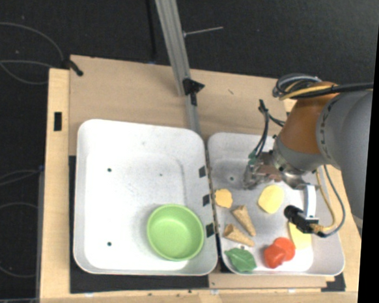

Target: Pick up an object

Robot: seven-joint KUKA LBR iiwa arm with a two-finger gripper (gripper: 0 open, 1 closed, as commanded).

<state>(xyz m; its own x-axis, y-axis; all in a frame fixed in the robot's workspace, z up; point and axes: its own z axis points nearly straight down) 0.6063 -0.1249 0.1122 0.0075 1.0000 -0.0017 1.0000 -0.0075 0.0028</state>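
Camera view: your hand point(256, 179) sits low in the right bin point(229, 151), upper-left part, near the divider edge; can't tell how it's set or if it grips anything. Just beside it, a yellow round piece point(271, 198). Along the bin's front edge you have a green piece point(240, 259), a red piece point(278, 252), two cones point(241, 225) and a small yellow bit point(223, 198). Left bin point(124, 155) has a green bowl point(174, 232) near its front right corner, with open floor behind it.
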